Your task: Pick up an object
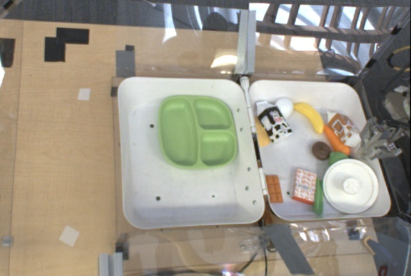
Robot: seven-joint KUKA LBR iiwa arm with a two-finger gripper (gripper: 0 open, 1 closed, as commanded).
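Hovering at the frame's right edge, the metal two-finger gripper (383, 140), grip state unclear, sits just beside the orange plastic carrot (336, 140).

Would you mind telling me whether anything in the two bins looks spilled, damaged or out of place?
Nothing looks spilled or damaged. The green divided plate lies flat in the left bin; the toy food, including the banana, crowds the right bin.

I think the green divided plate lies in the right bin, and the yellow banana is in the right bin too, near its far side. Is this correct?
Not quite. The camera view shows the green divided plastic plate in the left shallow white bin, alone there. The rest holds: the yellow toy banana is in the right shallow white bin, near its far side.
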